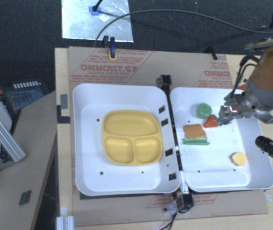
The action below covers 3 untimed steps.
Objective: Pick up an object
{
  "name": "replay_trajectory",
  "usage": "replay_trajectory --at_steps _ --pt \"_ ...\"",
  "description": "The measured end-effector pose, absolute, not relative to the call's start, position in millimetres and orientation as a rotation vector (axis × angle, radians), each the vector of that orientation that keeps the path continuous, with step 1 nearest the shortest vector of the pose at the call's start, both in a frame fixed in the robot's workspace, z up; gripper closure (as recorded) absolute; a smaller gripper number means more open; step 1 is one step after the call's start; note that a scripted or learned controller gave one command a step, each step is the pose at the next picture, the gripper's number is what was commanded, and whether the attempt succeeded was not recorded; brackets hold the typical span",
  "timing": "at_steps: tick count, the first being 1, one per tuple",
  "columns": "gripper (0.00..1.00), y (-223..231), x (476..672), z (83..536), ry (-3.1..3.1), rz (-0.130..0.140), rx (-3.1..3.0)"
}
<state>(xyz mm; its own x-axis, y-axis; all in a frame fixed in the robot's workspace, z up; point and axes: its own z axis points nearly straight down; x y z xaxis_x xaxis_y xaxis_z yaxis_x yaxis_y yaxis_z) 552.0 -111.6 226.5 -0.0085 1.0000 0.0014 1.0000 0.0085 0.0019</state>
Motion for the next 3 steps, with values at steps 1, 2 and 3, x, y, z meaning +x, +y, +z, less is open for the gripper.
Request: replay_trajectory --at_steps 1,2,3 --pt "1.00 -59.3 541.7 236.4 2.232 0.006 2.209" --pt "1.00 -12.5 532.5 242.3 2.233 0.004 2.210" --pt "1.00 40.4 526.4 228.1 2.234 0.003 2.212"
